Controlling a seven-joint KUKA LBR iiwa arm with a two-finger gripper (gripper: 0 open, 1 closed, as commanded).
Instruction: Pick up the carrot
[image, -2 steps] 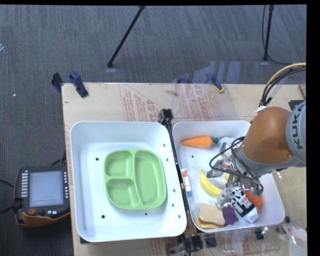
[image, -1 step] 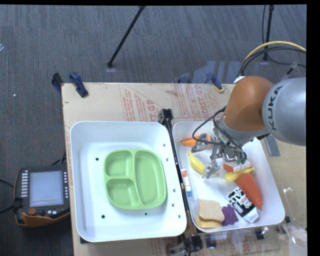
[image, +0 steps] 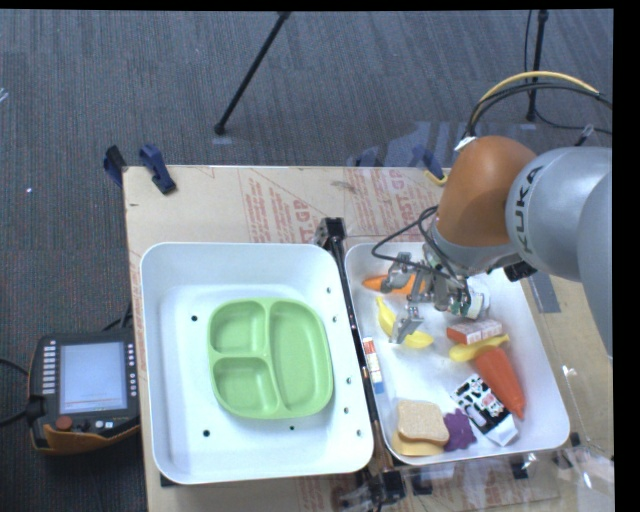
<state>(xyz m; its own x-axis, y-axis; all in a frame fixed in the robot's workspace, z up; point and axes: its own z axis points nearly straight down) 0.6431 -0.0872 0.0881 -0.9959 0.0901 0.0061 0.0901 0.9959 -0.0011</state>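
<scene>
The end effector (image: 412, 318) hangs open over the right bin (image: 555, 400), its fingers spread and holding nothing, above a yellow piece (image: 386, 316). The carrot (image: 502, 380) lies in that bin toward five o'clock of the end effector, near but apart. A green plate (image: 270, 358) sits in the left bin (image: 165, 300).

Grey arm (image: 565, 210) (black KUKA lettering), orange dome (image: 485, 190), yellow and black cables (image: 535, 85).
</scene>
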